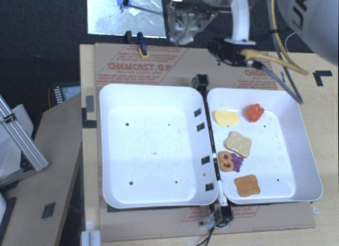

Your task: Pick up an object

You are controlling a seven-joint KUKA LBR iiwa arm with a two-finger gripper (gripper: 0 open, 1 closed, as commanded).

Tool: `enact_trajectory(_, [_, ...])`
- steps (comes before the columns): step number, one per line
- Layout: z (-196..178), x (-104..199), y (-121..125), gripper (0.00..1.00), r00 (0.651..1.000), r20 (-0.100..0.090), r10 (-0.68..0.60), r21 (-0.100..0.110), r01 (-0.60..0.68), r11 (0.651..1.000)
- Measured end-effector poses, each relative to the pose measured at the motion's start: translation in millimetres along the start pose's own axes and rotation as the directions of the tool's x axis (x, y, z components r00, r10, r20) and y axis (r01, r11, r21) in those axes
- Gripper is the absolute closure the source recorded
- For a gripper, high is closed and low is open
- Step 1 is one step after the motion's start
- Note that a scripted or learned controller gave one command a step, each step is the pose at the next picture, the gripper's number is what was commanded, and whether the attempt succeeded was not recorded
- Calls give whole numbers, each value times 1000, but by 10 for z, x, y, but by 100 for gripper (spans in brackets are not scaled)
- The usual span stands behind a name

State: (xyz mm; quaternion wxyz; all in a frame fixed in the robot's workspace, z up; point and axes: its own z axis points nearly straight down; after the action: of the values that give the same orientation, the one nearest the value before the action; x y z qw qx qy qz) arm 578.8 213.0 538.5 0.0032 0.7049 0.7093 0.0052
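The right bin (pixel 296 149) holds several small toy foods along its left side: a yellow piece (pixel 226 117), a red piece (pixel 254 112), a beige toast slice (pixel 238 143), an orange pretzel on a purple piece (pixel 228 161) and a brown square (pixel 247 185). My gripper (pixel 184 27) hangs high at the top of the view, above the bench's far edge and well away from both bins. Nothing shows below it.
The left bin (pixel 153 144) sits beside the right one, split by a black hinge strip (pixel 207 139). Yellow and grey cables (pixel 270 59) trail across the back right of the bench. A metal plate (pixel 124 3) lies behind the bench.
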Motion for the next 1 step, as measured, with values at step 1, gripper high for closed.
enact_trajectory(1, [1312,218,-23,100,1000,6,0,22,0,1000])
